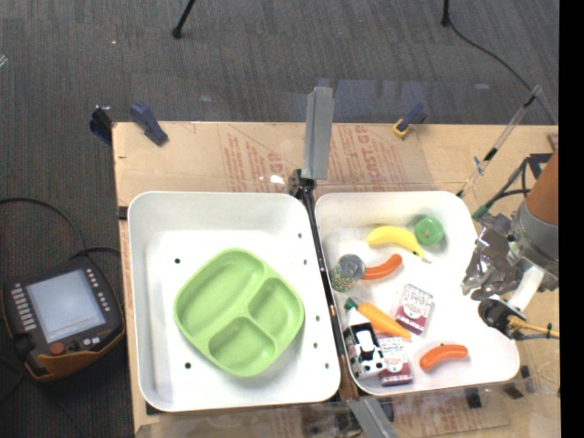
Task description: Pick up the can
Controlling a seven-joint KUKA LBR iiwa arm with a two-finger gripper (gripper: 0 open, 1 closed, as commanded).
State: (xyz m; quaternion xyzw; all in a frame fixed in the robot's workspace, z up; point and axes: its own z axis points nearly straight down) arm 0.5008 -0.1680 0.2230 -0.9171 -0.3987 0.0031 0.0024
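Setting: dark carpeted floor around a plywood-topped table [237, 158] that carries two shallow white bins side by side; a teach pendant [62, 322] lies on the floor at the lower left of the frame.
Left bin [151, 245]: holds a green divided plate [239, 311] and nothing of the task.
Right bin [456, 210]: holds the can [349, 270], a banana [397, 238], a green round fruit [429, 231], two orange sausage-like pieces [382, 266] [443, 356], a carrot [381, 318] and small cartons [414, 307].
Can, place: stands against the right bin's left wall, about mid-height in the frame, its grey top facing the camera; the nearer orange piece touches or nearly touches its right side.
Can, axis: appears upright, so its long axis runs roughly toward the camera.
End effector [488, 276]: sits at the right bin's right rim, at the right of the frame, near the can's height.
End effector, state: I cannot tell, the fingers are lost in dark clutter.
Key relation: the can lies to frame-left of the end effector, across the whole width of the right bin, well apart.
Judged need: a leftward traverse over the orange piece and cartons, then a descent beside the wall.
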